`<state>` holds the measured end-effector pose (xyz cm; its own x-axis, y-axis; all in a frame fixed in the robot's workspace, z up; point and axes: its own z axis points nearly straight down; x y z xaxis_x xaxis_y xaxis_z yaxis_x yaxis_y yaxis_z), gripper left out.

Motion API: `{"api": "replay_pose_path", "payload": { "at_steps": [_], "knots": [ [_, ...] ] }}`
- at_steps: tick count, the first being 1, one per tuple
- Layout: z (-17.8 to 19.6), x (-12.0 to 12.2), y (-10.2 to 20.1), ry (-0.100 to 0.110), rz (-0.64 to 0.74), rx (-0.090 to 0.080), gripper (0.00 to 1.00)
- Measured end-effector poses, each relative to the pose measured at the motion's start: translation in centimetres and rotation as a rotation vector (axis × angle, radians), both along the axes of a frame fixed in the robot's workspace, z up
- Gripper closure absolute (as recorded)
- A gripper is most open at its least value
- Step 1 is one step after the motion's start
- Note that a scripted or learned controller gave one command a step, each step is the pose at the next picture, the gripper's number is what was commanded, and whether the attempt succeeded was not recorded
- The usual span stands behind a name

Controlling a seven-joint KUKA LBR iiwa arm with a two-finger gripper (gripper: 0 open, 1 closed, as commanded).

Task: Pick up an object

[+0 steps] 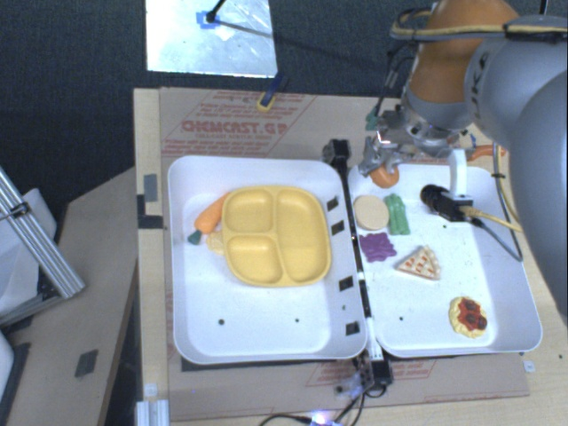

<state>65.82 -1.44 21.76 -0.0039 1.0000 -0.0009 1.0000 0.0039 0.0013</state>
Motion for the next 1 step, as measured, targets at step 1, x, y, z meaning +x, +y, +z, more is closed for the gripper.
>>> {"api": "replay_pose_path", "payload": {
  "at_steps": [1],
  "knots": [
    [1.65, -0.70, -0.08, -0.002, -0.002, 0.001, 1.00]
  ]
}}
